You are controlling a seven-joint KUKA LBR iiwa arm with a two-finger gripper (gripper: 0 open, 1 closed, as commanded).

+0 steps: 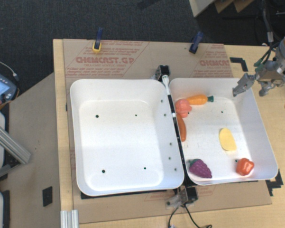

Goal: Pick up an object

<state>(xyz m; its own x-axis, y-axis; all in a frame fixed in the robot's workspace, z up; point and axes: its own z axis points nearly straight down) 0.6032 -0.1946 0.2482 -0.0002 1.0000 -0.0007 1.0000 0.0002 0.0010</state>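
Dark carpet surrounds the table (61,127), where cardboard carries two white bins clamped side by side. At left, one bin (85,94) lies bare. The right bin (261,127) holds my choices: a pink piece (182,107) and carrot (198,99) crowd the dividing wall, grapes (200,168) and a red pepper (245,166) sit by the near rim, and a yellow lemon (227,139) lies alone with room around it. My hand (257,83) hovers open and holds nothing above the far right rim.
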